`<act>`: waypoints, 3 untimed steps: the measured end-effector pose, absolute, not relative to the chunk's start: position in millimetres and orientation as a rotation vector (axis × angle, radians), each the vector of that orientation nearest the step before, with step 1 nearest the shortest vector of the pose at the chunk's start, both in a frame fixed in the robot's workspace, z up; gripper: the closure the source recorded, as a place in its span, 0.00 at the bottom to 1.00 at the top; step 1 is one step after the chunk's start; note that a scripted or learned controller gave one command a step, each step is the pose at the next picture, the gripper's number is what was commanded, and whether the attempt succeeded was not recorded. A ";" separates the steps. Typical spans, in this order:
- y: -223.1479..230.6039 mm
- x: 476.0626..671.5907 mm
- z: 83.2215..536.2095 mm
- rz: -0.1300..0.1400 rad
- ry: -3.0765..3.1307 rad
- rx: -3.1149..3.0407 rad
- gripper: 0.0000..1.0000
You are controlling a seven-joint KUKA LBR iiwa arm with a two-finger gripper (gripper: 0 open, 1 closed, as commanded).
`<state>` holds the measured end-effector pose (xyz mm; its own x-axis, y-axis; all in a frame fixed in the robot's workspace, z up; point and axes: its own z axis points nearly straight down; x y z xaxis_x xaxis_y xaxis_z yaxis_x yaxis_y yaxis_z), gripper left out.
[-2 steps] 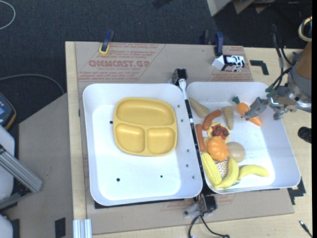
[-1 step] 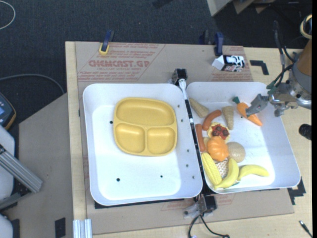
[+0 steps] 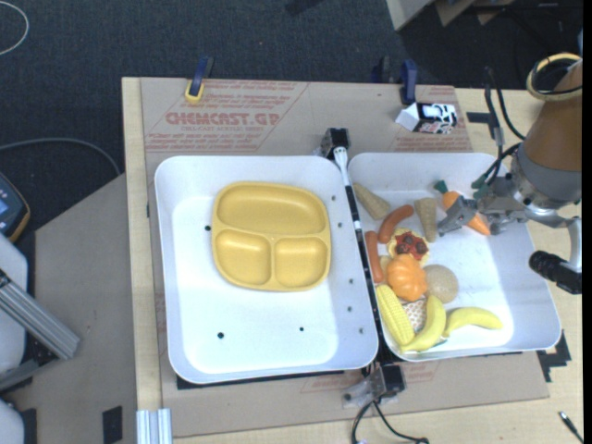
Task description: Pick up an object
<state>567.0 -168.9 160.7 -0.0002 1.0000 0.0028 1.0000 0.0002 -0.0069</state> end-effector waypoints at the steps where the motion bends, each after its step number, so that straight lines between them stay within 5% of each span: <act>1: -159.9 567.0 113.1 0.004 -2.218 -2.216 0.00; 2: -158.5 571.0 89.7 -0.012 -2.223 -2.221 0.00; 3: -158.7 574.0 104.3 -0.021 -2.231 -2.227 1.00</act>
<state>574.0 -158.7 104.3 -0.0017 1.0000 0.0020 0.9999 0.0017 0.0169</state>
